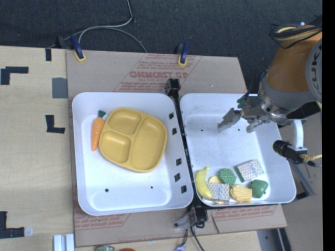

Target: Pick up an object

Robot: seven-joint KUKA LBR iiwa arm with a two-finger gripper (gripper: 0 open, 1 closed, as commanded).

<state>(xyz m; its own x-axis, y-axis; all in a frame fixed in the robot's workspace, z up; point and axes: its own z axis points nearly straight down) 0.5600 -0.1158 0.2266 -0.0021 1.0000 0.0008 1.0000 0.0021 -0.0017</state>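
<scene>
The tool (242,122) hangs over the far part of the right bin (209,140), its two grey fingers (229,120) spread apart with nothing between them. The arm enters from the right, its orange band (293,56) above the wrist, and crosses the bin's right rim.

The things to pick sit bunched in the near right corner of that bin, well apart from the tool: a yellow banana (202,182) on the left of the heap, a green leafy piece (227,176) beside it, a patterned packet (249,169) farthest back, a second patterned packet (219,191) near the front rim, a yellow corn-like piece (241,194) and a green pepper (259,187) against the right side. The heap touches or nearly touches the near rim, so little room is left on that side. The far and middle floor of the right bin is bare white, open beneath the tool.

In the left bin (125,203) a yellow divided plate (133,139) lies in the far half, with an orange toy carrot (97,132) just beside its left edge, close to the bin's left wall. The near half of that bin is open floor. Both bins rest on a cardboard sheet (152,75) on the counter (26,156), their inner rims meeting along a black divider (180,140).
</scene>
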